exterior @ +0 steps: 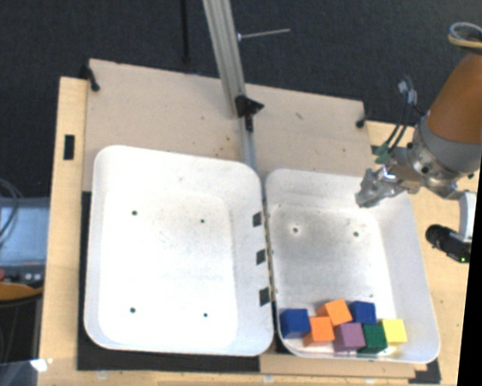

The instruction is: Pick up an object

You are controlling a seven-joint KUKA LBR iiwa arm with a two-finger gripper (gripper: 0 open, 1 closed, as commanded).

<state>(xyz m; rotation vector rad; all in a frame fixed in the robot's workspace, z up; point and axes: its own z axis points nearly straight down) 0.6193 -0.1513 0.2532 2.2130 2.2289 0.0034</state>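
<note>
Along near rim [352, 358]: blocks [343, 325] clustered.

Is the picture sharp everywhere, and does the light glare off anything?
Camera view: the coloured blocks look soft-edged but readable; the claw is a grey smudge, too blurred to read; the left bin is bright, almost washed out; the right bin shows grey mottling; the floor is dark.

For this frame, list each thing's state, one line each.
End effector: over the right bin's far edge, away from the blocks.
Blocks: clustered in the right bin's near corner; blue, orange, purple, green, yellow.
Right bin: holds the blocks.
Left bin: flat on the bench.
</note>
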